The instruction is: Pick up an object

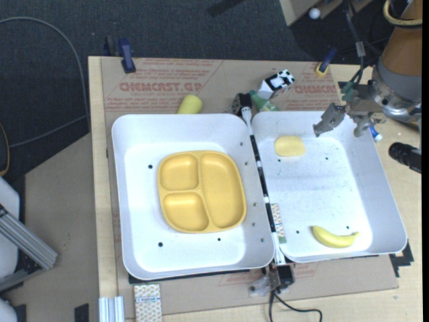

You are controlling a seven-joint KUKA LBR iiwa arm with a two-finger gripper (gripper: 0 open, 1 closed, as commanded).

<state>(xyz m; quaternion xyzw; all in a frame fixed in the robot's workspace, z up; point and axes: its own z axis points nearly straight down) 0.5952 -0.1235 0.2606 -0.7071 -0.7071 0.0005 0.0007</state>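
In the right bin (375, 180) a pale yellow rounded piece (289, 146) lies near the back left corner. A yellow banana (334, 237) rests near the same bin's front edge. My gripper (344, 124) hangs over the back of the right bin, to the right of the pale piece and a little behind it. Its two fingers (327, 122) are spread apart, open, with nothing between them. A yellow divided plate (201, 190) sits in the middle of the left bin (134, 153).
Behind the left bin a small yellow cylinder (190, 104) lies on the board. A black-and-white toy (278, 82) and dark clamps stand at the back between the bins. The arm's orange band (405, 52) and cables rise at the upper right.
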